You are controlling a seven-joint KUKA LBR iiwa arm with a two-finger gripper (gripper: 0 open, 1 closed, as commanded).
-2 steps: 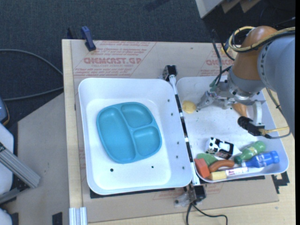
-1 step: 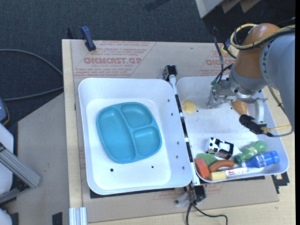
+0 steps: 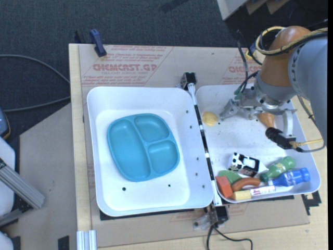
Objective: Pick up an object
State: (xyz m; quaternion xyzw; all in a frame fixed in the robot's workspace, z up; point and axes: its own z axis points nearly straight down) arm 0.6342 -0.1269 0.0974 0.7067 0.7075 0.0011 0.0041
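- We found the hand [image 3: 258,110] low over the far part of the right bin [image 3: 229,95], under the grey arm [image 3: 307,61] that reached in from the right.
- We could not tell whether it was released or clenched, and we saw nothing held in it.
- The nearest candidate was a small yellow ball [image 3: 210,119], alone by the bin's left wall, just left of the hand. An orange piece [image 3: 266,119] lay right under the wrist, partly hidden.
- Most other things were heaped in the near corner: a black-and-white toy [image 3: 244,163], a green bottle [image 3: 278,169], a blue bottle [image 3: 291,177].
- We judged the ball the cleanest pick: centre over it, descend straight and keep off the wall.
- The risk was that the ball would roll when touched.
- The left bin [image 3: 99,108] held a blue divided plate [image 3: 143,146], which needed no attention.
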